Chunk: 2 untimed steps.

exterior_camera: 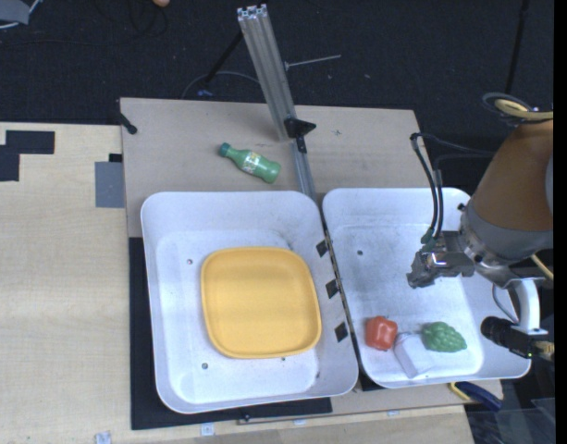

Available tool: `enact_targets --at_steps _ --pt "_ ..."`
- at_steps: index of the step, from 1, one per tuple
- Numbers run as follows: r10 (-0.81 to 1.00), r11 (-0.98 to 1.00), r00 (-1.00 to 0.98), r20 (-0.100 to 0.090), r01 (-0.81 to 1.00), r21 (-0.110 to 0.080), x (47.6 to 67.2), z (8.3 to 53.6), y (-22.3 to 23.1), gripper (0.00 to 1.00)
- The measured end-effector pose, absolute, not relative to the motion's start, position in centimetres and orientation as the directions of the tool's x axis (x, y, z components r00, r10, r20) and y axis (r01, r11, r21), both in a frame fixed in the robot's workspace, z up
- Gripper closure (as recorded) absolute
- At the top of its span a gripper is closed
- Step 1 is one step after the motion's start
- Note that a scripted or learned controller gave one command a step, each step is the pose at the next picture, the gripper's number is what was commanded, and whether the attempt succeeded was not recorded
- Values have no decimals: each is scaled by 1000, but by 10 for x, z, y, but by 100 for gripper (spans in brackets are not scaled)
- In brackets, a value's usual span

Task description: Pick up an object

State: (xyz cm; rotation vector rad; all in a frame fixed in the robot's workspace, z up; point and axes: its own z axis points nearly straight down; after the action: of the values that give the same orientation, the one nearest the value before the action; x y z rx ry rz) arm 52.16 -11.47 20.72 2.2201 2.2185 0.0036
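- left bin, yellow plate flat at its centre
- green bottle lying on the bench at 12 o'clock of the left bin, outside it
- right bin, three things bunched at its 6 o'clock edge: red pepper, white block just beside it, green lumpy thing touching the block
- gripper over the right bin toward 3 o'clock, above the green thing and apart from it, nothing seen in it; can't tell how wide it is
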Motion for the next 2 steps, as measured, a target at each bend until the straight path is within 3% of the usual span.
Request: enact_targets --at_steps 2 --pt "1000 3 -3 0 1000 -1 554 215 -18 100"
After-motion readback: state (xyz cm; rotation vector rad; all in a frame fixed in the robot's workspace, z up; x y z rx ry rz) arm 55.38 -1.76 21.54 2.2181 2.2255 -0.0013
